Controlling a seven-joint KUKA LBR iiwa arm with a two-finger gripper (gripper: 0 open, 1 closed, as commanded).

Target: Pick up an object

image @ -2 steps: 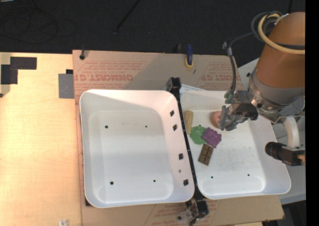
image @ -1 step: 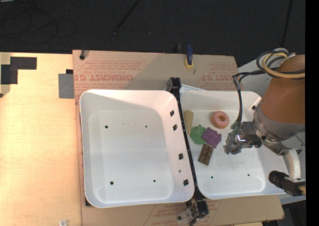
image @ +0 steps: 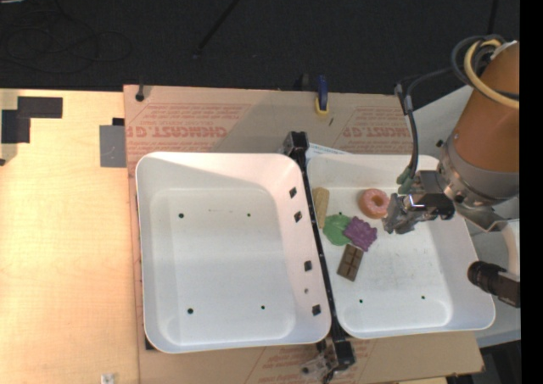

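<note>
In the right bin (image: 424, 310) lie a pink ring-shaped donut (image: 373, 202), a green piece (image: 336, 229), a purple bunch of grapes (image: 361, 233), a brown chocolate bar (image: 350, 263) and a tan stick (image: 321, 205) near the divider. My gripper (image: 399, 221) hangs low over the right bin, just right of the donut and the purple grapes. Nothing shows between its fingertips.
The left bin (image: 221, 255) lies beside the right one, parted by a black clip strip (image: 307, 230). Cardboard (image: 221, 124) lies under both bins, on a wooden bench (image: 59, 247). A blue clamp (image: 321, 94) stands at the back edge. The arm's orange band (image: 496, 73) looms at the right.
</note>
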